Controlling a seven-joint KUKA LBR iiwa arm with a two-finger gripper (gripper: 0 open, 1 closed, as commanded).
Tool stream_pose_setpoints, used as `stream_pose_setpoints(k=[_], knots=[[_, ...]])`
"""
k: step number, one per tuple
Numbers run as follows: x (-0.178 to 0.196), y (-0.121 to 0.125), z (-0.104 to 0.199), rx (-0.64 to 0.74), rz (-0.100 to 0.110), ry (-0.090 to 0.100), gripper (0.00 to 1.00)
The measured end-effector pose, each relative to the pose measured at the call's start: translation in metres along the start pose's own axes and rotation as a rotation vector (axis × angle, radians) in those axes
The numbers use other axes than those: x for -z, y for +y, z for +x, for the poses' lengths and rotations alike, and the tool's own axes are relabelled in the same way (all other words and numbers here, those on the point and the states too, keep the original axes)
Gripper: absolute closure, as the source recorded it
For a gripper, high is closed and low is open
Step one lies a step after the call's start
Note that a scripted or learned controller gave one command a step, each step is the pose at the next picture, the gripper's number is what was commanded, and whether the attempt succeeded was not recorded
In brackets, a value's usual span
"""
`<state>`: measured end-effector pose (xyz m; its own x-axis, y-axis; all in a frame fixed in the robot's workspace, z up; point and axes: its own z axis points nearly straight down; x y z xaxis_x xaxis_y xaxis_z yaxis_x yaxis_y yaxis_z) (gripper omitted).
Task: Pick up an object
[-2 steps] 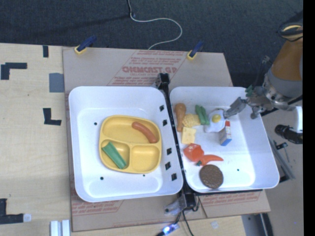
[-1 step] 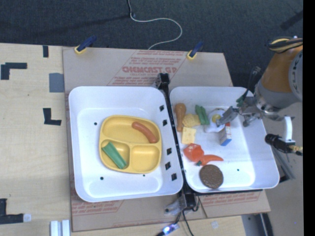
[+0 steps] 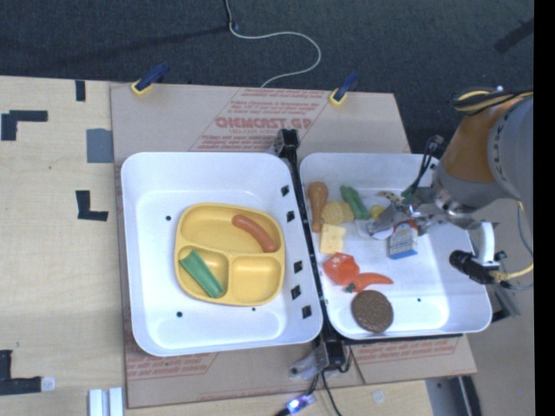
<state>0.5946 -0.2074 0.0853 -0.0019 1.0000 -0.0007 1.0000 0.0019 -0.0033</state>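
Blue-white block sits mid right bin, just under gripper. Can't tell gripper state. Block looks light, rigid, likely slick plastic; I'd pinch across its short flat sides.

Left white plastic bin: yellow three-compartment plate holding red sausage at rear, green pickle front-left. Right white plastic bin: round brown patty at front, red pepper behind it.
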Motion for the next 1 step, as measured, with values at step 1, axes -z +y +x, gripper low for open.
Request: stream_pose_setpoints(k=[1], knots=[[0.0143, 0.0017, -0.0002, 0.001, -0.005, -0.002, 1.00]])
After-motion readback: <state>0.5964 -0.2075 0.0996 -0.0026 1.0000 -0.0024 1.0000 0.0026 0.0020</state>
